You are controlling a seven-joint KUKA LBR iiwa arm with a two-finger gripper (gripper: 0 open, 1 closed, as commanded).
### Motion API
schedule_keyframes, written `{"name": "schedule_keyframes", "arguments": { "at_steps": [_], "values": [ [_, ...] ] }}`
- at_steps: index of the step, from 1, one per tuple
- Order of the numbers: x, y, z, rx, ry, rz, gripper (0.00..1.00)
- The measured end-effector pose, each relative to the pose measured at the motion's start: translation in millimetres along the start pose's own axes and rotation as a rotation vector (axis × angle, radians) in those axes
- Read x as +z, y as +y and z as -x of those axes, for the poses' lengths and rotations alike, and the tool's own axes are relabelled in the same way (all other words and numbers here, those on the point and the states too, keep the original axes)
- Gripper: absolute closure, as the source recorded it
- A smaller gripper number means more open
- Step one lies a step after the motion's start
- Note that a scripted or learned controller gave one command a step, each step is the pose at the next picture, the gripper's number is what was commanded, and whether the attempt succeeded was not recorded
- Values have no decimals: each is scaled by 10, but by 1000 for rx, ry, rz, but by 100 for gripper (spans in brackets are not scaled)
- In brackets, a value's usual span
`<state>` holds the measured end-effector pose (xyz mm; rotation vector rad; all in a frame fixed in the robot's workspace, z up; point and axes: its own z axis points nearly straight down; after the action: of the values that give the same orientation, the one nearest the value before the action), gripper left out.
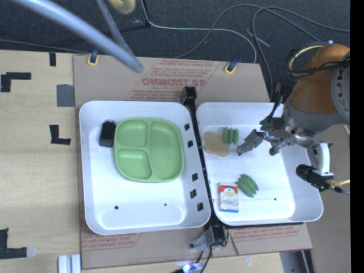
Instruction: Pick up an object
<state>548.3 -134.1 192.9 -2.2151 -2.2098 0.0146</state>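
Two white bins sit side by side on the surface. The left bin holds one green divided plate and one black block. The right bin holds two green pods, a tan piece and a small carton. The end effector hangs above that bin with fingers spread, nothing between them.

The arm is cut off at 3 o'clock, a blurred grey bar (out of focus) crosses 11 o'clock, and the small carton's print is unreadable.
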Motion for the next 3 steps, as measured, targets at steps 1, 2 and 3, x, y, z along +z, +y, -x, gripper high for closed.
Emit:
{"name": "schedule_keyframes", "arguments": {
  "at_steps": [1, 2, 3],
  "values": [
    [-76, 31, -4, -4, -2, 13, 0],
    [364, 30, 21, -3, -3, 10, 0],
    [815, 70, 35, -3, -2, 9, 0]
  ]
}}
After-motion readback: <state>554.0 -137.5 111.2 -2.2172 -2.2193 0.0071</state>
